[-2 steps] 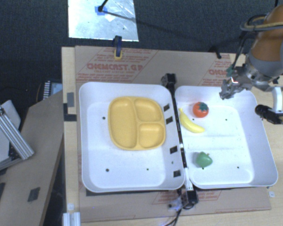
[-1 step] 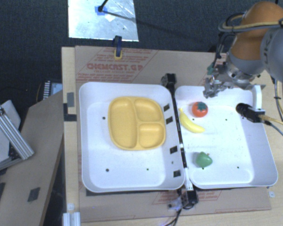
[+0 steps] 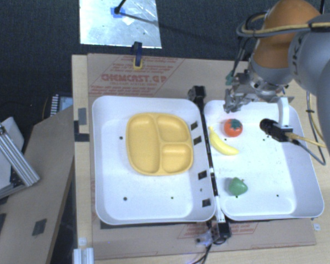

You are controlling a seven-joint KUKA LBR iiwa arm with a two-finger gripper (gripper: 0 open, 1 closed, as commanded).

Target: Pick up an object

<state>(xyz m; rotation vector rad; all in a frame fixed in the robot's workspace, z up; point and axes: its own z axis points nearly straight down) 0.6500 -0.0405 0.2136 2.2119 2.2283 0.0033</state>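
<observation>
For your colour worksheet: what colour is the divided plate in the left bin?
Yellow: the divided plate shows clearly in the camera view.

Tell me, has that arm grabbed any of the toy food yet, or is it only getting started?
Nothing looks picked up yet: the tomato, banana and green pepper all lie in the right bin. In hand: the gripper hangs just above the tomato, seemingly lining up. Left to do: close on something and lift it. The yellow tray sits in the left bin.
</observation>
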